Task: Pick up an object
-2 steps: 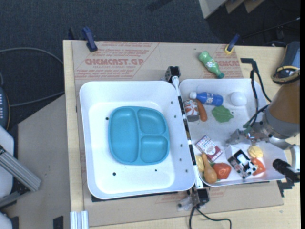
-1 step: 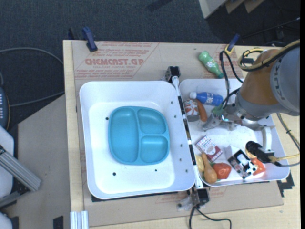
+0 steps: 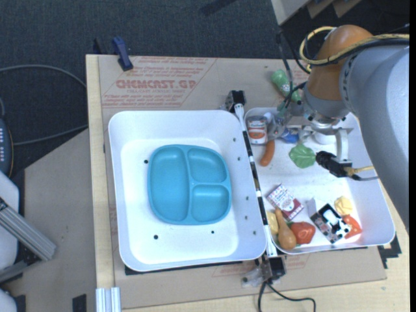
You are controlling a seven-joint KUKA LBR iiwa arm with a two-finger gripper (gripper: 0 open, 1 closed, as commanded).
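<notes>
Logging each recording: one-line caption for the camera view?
Grey arm reaches into the right white bin of small items; blue divided plastic plate lies in the left white bin.

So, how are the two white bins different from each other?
The left bin holds one large thing, a blue divided plate, lying flat at its middle; the right bin holds many small things, such as a red tomato and a green piece. The arm reaches over the right bin, not the left bin. Both are shallow, white and side by side.
</notes>
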